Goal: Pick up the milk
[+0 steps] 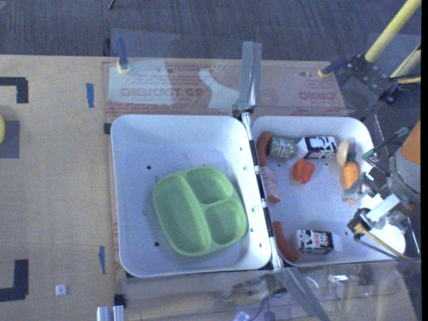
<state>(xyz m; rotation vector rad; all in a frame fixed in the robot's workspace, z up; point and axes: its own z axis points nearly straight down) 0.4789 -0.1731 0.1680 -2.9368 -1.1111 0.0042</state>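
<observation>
A green divided plate (199,210) lies in the left bin (127,146), toward its near side. Right of the plate, in the other bin (334,122), a green can (282,148) lies on its side at the far edge, a red pepper (303,171) just nearer, an orange carrot (350,174) farther right, and a sausage (287,243) along the near-left corner.

Two bins sit side by side on the tabletop (53,199). A divided plate (199,210) lies in the left bin (134,139). In the right bin (321,206), one milk carton (319,146) rests along the far wall, another carton (315,241) near the front edge.
</observation>
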